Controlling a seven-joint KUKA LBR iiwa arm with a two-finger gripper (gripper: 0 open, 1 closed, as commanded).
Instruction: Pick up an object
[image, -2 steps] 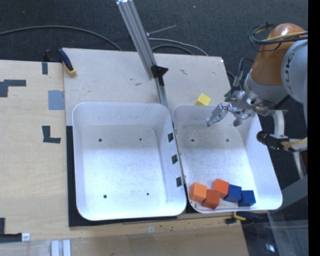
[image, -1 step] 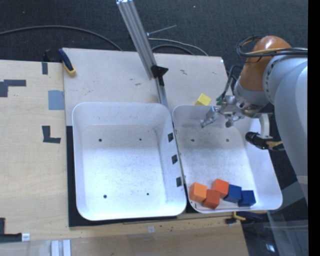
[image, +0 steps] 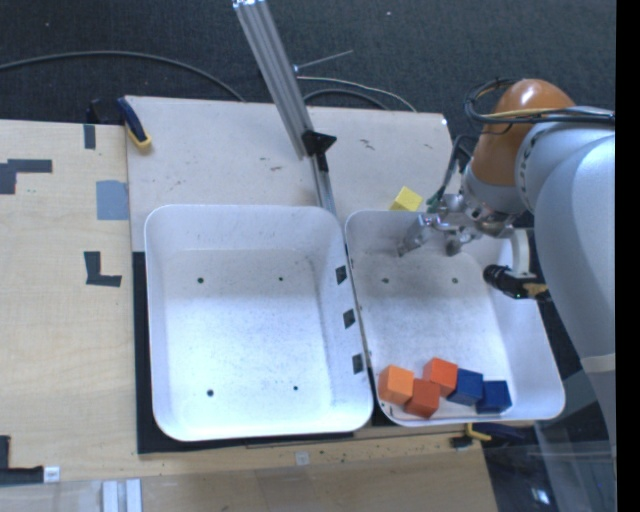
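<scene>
Orange and blue blocks (image: 440, 386) are clustered well away from the claw (image: 428, 235), whose grip state cannot be told, so a missed grasp is risked.

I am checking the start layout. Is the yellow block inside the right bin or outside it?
Outside. The yellow block lies on the bench just beyond the right bin's far rim.

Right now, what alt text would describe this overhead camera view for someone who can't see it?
A grey robot arm reaches from the right over the far end of the right white bin, whose near corner holds orange blocks and blue blocks. A yellow block lies outside, behind it.
</scene>
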